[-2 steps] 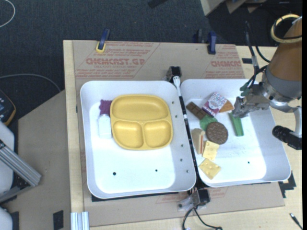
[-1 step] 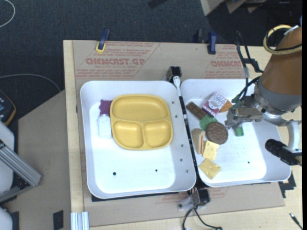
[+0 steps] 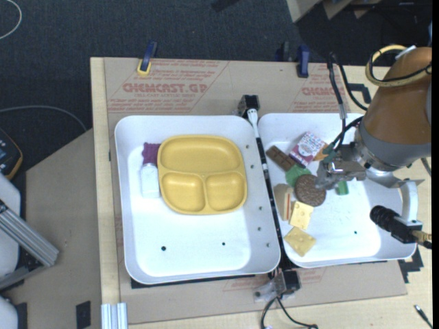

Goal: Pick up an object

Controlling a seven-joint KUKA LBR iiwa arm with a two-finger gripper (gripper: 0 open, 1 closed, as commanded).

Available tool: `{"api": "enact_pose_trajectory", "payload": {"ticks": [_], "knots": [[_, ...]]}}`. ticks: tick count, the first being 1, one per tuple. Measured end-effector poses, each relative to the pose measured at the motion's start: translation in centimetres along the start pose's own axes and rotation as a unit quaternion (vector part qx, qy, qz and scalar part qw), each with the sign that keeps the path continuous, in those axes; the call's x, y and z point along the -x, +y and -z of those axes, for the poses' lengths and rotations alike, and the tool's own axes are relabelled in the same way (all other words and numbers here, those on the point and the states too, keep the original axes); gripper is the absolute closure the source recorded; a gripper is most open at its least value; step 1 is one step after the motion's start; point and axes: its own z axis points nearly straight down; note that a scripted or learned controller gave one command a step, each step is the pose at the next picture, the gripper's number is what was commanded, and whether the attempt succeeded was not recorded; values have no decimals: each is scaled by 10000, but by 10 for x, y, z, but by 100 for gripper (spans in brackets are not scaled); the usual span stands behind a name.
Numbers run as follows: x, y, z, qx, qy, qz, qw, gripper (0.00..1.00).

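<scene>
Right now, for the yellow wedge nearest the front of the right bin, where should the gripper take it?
Probably straight from above, across the yellow wedge's two flat side edges. It lies flat in the right bin, its right and front sides free, though the pale yellow piece crowds its top edge.

You are looking at a round brown cookie (image 3: 311,191) lying flat among toy foods, beside yellow cheese wedges (image 3: 300,227).

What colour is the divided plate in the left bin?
Yellow; the divided plate shows clearly in the camera view.
</scene>
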Motion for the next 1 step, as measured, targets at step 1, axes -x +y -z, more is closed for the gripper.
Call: {"api": "enact_pose_trajectory", "payload": {"ticks": [1], "knots": [[-1, -11, 7, 5, 2, -9, 10000, 100]]}}
